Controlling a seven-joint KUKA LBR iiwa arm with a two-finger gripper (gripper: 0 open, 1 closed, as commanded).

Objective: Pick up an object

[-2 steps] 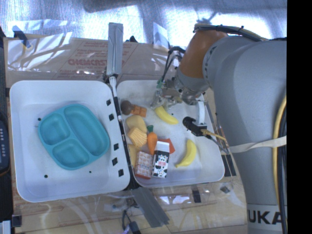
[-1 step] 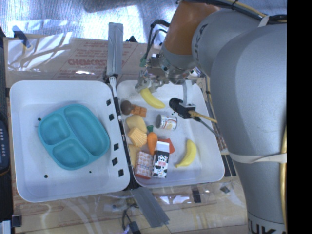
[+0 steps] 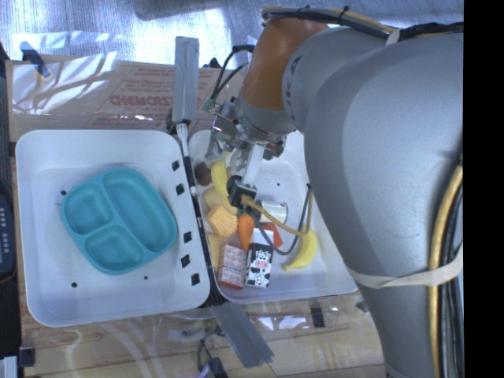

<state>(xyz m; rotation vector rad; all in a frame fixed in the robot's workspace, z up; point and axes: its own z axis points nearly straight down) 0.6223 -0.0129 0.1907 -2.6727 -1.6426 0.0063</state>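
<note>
My gripper (image 3: 223, 164) reaches down into the far left part of the right bin (image 3: 293, 181), below the orange band of the arm. A yellow item (image 3: 218, 177) and a dark brown round item (image 3: 202, 173) lie right beside it, against the bin's left wall. Nearer the front lie a pale yellow block (image 3: 222, 220), an orange carrot (image 3: 246, 230), a red and white box (image 3: 232, 266), a cow-patterned carton (image 3: 260, 266) and a banana (image 3: 304, 251). Nothing can be seen held.
The left bin (image 3: 47, 172) holds a blue divided plate (image 3: 118, 220). A grey divider bar (image 3: 186, 81) runs between the bins. The bulky grey arm covers the right side of the right bin. Cardboard lies behind the bins.
</note>
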